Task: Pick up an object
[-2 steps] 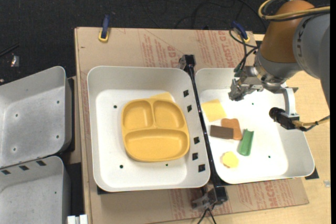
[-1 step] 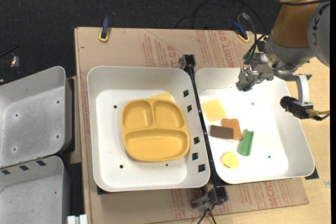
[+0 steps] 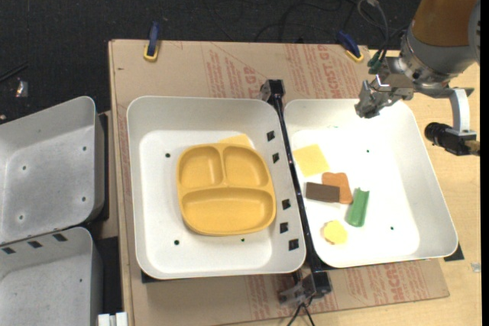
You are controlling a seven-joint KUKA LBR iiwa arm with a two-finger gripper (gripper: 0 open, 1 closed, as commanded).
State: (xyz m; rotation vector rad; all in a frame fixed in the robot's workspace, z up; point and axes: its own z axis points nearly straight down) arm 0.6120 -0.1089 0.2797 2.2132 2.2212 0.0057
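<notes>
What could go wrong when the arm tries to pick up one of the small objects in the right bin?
The brown rectangular block, the orange block and the green oblong piece lie touching or nearly so; a grasp may catch two or push one aside. The flat pale yellow square may be too thin to pinch. The gripper hovers at the right white bin's far rim, away from all of them.
</notes>
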